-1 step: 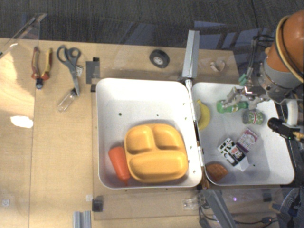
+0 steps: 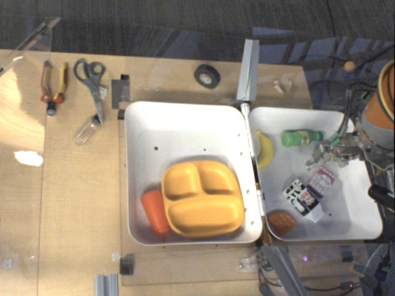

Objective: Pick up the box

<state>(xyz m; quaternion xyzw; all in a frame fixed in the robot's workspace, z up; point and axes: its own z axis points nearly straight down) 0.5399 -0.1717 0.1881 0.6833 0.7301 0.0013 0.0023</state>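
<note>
In the right bin (image 2: 364, 227), I see the box (image 2: 310, 192) lying diagonally, just below-left of the claw (image 2: 330, 152); claw state indeterminate.

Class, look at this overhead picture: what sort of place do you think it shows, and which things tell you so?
Probably a robotics lab or workshop bench. Two white bins hold toy-like items, a robot arm reaches in, and pliers, scissors and a tape roll lie on the wooden top.
</note>
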